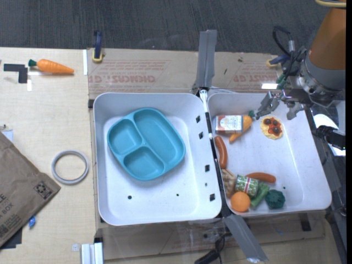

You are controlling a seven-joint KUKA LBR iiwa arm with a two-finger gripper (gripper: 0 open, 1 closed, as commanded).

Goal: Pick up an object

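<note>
1. Camera view: the gripper (280, 104) hangs over the right bin (308, 169), near its far rim, with its fingers (268, 105) spread apart and nothing between them.
2. A small pizza (271, 127) lies flat on the bin floor just below and between the fingers, apart from them.
3. A box (229, 124) lies left of the pizza, beside the left finger.
4. Sausages (221, 150), a can (246, 185), an orange (240, 202) and broccoli (275, 198) sit nearer the front.
5. The left bin (110, 202) holds a blue tray (145, 143).
</note>
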